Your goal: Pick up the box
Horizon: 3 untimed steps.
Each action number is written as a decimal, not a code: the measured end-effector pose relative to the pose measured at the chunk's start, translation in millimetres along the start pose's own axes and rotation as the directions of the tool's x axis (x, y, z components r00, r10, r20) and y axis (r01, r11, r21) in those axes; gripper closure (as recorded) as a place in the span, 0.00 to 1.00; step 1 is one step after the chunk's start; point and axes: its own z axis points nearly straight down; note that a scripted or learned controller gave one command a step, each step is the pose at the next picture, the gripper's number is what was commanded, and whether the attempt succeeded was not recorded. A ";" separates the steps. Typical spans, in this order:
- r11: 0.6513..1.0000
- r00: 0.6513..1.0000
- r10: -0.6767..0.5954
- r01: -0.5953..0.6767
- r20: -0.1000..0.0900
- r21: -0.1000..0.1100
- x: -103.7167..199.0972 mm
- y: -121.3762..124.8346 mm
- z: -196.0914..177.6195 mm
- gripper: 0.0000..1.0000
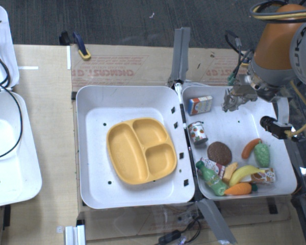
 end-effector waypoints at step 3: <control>0.967 0.967 0.255 -0.255 0.000 0.000 -14.1 10.7 116.4 0.00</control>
